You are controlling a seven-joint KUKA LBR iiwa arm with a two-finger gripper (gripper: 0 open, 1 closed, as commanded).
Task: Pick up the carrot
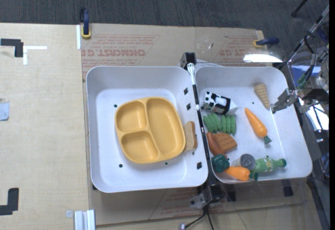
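Observation:
The carrot (256, 122), orange with a small green top at its lower end, lies at a slant in the right part of the right bin (293, 163). My gripper (281, 103) hangs at the bin's right wall, to the upper right of the carrot and apart from it. Nothing is seen in it.
A tan cone (261, 95) lies just above the carrot. Left of the carrot are a cow toy (216, 102), green pea pods (220, 123) and a brown waffle (222, 142). A green bottle (267, 163), grey can (247, 161) and orange piece (238, 173) line the front. The left bin holds a yellow divided plate (149, 129).

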